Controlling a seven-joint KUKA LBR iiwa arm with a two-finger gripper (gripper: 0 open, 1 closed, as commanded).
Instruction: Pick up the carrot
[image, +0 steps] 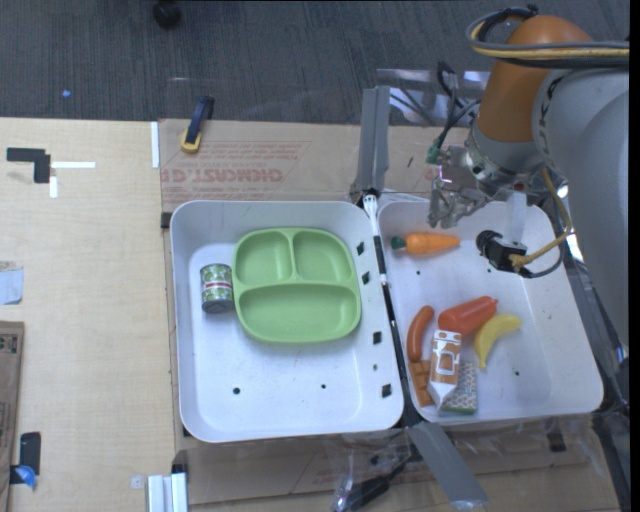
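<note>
My gripper (447, 212) is hanging over the far edge of the right bin (580, 330), dark fingers pointing down; I cannot tell how they are set, since they are blurring into the wrist hardware above. Nothing is showing between them.

The carrot (428, 243) is lying on its side on the bin floor just below and slightly left of my gripper, in the far left corner of the right bin, orange body pointing right, small green end toward the divider. It is sitting close to my fingertips, but whether they are touching it I cannot tell.

Nearer the camera in the same bin, a cluster is lying well apart from the carrot: a red-orange sausage-like piece (420, 333), a red pepper (468, 313), a yellow banana (494, 337) touching the pepper, and a small printed packet (446, 360) resting against a greenish pouch (462, 393).

The left bin (190, 330) is carrying a green divided plate (297, 284) and a small can (216, 288) standing just beside the plate's left edge.

Both bins are sitting on cardboard on the counter (80, 300). A yellow-and-dark tool (197, 124) is lying on the counter beyond the left bin.
</note>
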